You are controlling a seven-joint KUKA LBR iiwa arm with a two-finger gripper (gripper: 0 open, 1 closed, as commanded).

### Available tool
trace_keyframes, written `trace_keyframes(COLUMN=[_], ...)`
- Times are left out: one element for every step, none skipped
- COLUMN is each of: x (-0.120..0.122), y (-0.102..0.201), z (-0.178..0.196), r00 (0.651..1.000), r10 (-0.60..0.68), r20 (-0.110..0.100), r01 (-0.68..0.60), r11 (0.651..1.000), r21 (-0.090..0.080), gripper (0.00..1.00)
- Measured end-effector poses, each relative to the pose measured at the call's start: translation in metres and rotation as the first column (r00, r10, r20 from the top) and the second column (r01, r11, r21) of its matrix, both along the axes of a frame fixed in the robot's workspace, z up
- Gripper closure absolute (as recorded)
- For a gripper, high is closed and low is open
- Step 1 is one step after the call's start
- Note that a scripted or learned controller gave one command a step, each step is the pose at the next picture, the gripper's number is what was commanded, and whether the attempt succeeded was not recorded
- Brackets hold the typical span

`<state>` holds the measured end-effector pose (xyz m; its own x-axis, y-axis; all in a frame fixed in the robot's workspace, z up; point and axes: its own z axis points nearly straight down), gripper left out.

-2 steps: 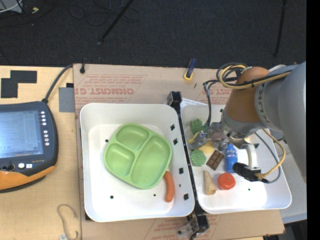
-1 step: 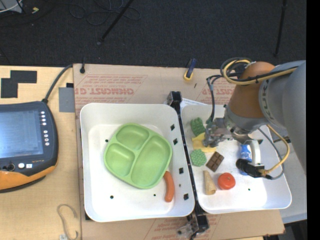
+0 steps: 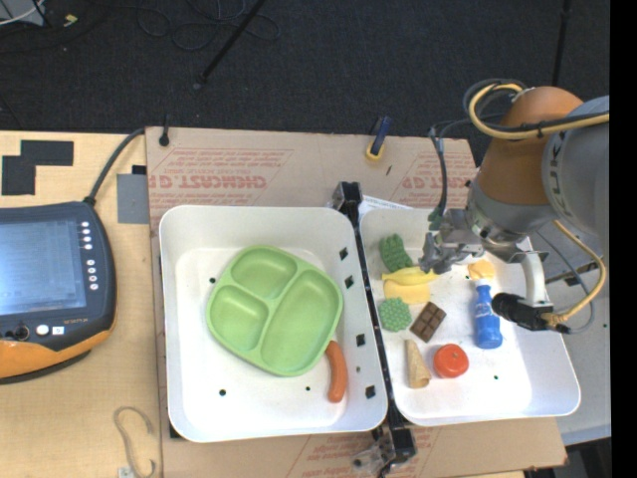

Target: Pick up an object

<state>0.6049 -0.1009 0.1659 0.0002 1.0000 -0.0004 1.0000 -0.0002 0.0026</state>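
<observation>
grey two-finger gripper [image 3: 441, 254] right of centre frame, grip state unclear, hovers just above-right of yellow banana-shaped toy [image 3: 408, 285], whose long axis runs left-right.

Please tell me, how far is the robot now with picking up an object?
Done: the gripper has reached the right bin and sits low over the toys, next to the yellow banana. In hand: nothing visibly lifted; I cannot tell if it grips anything. Left: closing on one toy and raising it. The blue bottle, tomato and chocolate lie untouched.
</observation>
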Motion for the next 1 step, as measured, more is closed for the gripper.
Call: trace_keyframes(x=[0.0007], y=[-0.0102], z=[0.0564], r00=[1.0], r10=[-0.002], r20=[0.0], r01=[0.002], r11=[1.0], r21=[-0.001], gripper=[1.0])
